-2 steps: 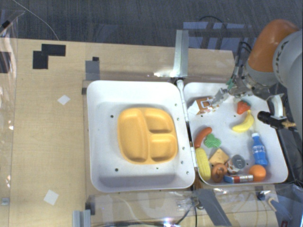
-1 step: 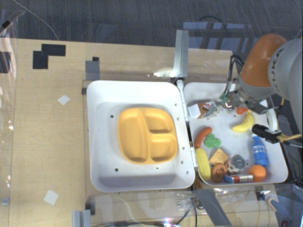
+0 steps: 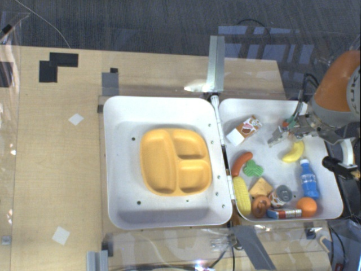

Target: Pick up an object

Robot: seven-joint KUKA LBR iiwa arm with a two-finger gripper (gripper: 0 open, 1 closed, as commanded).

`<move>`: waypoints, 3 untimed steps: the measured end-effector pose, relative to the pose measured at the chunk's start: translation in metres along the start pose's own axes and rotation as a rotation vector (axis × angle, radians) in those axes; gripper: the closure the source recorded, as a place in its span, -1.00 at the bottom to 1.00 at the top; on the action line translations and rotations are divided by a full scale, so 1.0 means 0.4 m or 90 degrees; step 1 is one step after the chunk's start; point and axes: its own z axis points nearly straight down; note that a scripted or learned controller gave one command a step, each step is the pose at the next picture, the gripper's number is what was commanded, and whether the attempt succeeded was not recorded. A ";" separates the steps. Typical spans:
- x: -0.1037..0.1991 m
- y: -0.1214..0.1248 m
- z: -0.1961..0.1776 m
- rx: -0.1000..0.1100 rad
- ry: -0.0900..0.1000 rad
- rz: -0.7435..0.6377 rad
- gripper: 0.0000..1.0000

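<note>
My gripper hangs over the upper right part of the right bin, reaching in from the right. A yellow banana lies just below and right of it. A small red-and-white carton sits to its left. Lower in the bin lie a red sausage, a green toy, a corn cob, a blue bottle and an orange. I see nothing in the gripper.
The left bin holds a yellow divided tray. A metal post stands behind the gap between the bins. A grey can, a tan wedge and a brown ball crowd the right bin's front.
</note>
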 end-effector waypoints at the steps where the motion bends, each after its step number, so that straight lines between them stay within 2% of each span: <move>1: 0.096 -0.092 -0.031 0.004 -0.001 0.094 -1.00; 2: 0.290 -0.132 0.026 -0.008 -0.006 0.042 -1.00; 3: 0.084 -0.260 -0.044 0.002 -0.003 0.091 -1.00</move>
